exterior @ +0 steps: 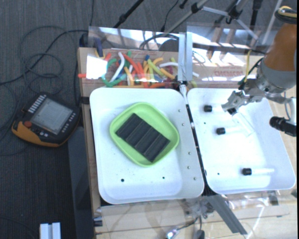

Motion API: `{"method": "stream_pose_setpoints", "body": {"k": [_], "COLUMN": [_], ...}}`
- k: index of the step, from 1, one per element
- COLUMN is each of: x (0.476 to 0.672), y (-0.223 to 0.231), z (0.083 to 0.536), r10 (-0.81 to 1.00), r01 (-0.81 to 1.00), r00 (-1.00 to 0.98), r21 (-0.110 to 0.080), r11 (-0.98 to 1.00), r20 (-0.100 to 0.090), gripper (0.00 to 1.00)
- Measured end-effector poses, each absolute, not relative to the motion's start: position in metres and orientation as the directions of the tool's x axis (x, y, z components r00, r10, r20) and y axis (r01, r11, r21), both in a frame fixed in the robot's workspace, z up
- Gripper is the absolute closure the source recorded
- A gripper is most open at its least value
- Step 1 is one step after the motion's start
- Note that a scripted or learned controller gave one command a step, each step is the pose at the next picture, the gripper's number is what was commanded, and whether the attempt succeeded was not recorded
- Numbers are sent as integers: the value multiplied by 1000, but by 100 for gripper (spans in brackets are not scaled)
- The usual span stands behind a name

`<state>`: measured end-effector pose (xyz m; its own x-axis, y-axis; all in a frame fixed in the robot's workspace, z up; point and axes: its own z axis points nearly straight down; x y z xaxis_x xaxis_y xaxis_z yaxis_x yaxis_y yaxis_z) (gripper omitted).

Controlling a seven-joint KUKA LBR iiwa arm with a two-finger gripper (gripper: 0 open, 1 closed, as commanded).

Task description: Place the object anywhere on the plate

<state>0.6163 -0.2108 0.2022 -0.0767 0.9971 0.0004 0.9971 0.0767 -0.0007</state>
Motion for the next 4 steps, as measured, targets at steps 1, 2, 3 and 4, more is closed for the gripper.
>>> {"method": "stream_pose_setpoints", "body": {"k": [1,2,3,4], "x": [545,498,491,534], "y": [-123,-78,-10,39], "z": [162,183,200,182], "r10": [996,956,937,921], "r01": [996,956,937,921], "r00": [-90,-292,-348,-389], "r21": [-2,-2,-3,-3], "r11": [90,292,348,389], "r20": [-1,1,1,1], "gripper": [100,100,100,100]}}
